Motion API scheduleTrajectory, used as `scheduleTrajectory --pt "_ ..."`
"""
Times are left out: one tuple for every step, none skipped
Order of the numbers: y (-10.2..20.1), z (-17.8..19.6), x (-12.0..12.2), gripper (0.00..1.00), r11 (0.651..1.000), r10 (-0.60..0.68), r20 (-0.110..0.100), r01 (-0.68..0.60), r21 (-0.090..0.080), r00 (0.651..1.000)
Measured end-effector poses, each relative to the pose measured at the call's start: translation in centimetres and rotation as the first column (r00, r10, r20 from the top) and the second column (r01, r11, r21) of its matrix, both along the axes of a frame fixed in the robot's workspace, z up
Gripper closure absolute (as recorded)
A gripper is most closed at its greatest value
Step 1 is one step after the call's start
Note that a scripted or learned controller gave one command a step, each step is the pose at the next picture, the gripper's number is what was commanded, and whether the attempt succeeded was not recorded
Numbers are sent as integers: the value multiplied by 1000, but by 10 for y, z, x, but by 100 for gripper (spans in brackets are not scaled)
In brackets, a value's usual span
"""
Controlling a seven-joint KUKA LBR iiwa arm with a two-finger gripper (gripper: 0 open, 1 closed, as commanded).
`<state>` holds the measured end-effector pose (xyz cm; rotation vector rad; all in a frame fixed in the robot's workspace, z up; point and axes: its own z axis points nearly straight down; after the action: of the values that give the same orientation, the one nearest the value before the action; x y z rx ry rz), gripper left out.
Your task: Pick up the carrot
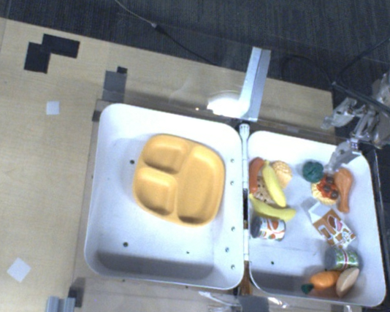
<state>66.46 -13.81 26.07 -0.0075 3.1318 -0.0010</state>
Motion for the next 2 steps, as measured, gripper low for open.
scheduleTrajectory --pt "98 -47 6 0 999 53 -3 -53 5 999" --pt "93 -75 -42 0 967 -254 -4 254 3 967"
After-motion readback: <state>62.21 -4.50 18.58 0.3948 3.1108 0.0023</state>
